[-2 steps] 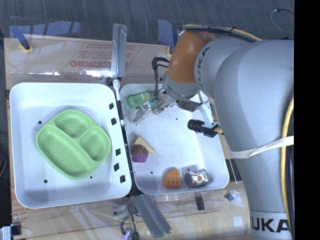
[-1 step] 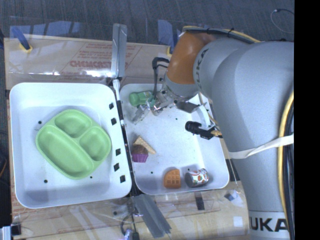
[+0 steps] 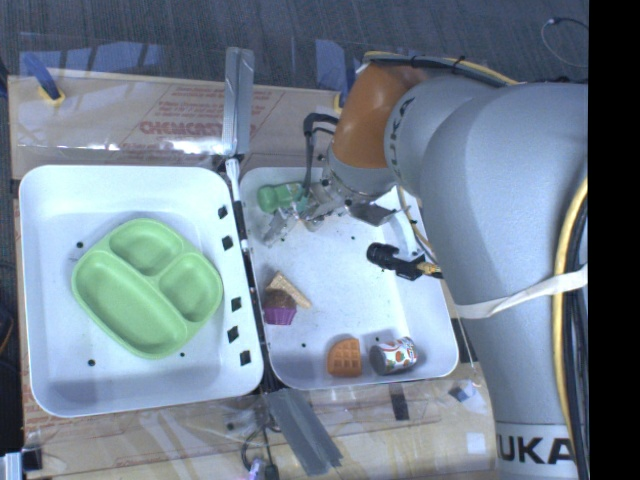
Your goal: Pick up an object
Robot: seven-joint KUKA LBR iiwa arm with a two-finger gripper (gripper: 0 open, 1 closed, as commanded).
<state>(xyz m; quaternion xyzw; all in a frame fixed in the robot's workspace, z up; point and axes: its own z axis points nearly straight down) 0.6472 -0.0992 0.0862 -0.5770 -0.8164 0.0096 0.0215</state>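
My gripper (image 3: 300,214) is low in the far left corner of the right bin (image 3: 432,313). A small green object (image 3: 274,197) lies right against it on its left side; whether it is gripped is unclear. Nearer the front of that bin lie a tan wedge on a purple base (image 3: 282,301), an orange waffle-like piece (image 3: 345,357) and a small printed can (image 3: 396,354) on its side.
The left bin (image 3: 60,368) holds a green divided plate (image 3: 146,286). A ridge with black clips (image 3: 238,298) separates the two bins. My bulky grey arm (image 3: 500,198) covers the right bin's right side and far corner.
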